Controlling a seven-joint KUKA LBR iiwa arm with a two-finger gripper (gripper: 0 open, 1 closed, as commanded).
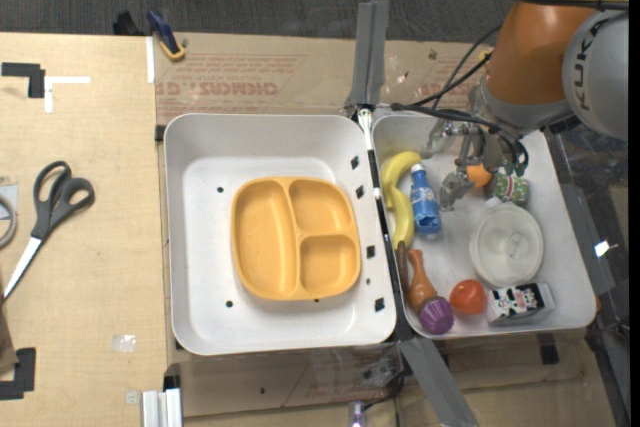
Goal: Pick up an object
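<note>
The nearest candidate for picking is a small orange piece (479, 174) in the upper part of the right bin (570, 245), lying right at the tips of the hand (463, 177). It looks to sit just on the right of the hand, touching or nearly so, but the view is too small to say if it is between the fingers, so I would not count it as held. Whether the hand is wide or narrow I cannot tell, since the metal parts blur together against the white bin floor.

Just right of that piece stands a small green and white can (512, 187). To the hand's left a blue bottle (425, 202) lies with its long axis running roughly up and down the view, and beside it a yellow banana (399, 195) curves along the bin's left wall. Below the hand sits a clear round lid or cup (507, 244); further down are a red-orange ball (466, 296), a purple ball (436, 316), a brown pin-shaped thing (417, 277) and a black and white box (519, 301).

The can and the bottle flank the hand closely, so a wide approach could knock either one.

The left bin (190, 245) holds a yellow divided plate (296, 237), well apart from the arm. Scissors (45, 215) lie on the desk (80, 315) at far left
</note>
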